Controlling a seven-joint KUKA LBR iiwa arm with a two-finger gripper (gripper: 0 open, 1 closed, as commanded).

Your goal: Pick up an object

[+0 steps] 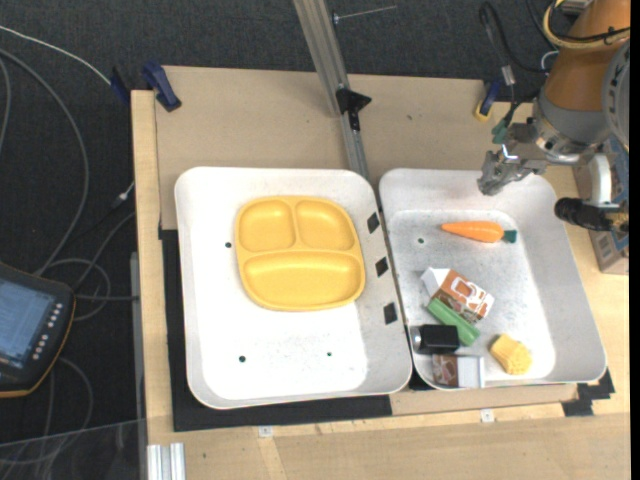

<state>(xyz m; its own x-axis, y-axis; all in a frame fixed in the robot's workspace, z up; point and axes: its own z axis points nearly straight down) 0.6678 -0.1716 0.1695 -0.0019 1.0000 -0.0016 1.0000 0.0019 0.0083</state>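
Note:
The right bin (545,218) holds an orange carrot (474,232) near its back, a small white and brown carton (462,293), a green bar (452,316), a black block (437,338), a brown and white packet (457,370) and a yellow lump (511,353) near its front. My gripper (497,176) hangs over the bin's back edge, above and slightly right of the carrot, with nothing seen between its fingers. The slant of the view hides whether the fingers are apart.
The left bin (205,268) carries a yellow divided plate (298,252). A metal post (330,58) slants up from between the bins. Blue clamps (160,84) sit at the bench's back corners. Cables and a tablet (28,328) lie off the bench at left.

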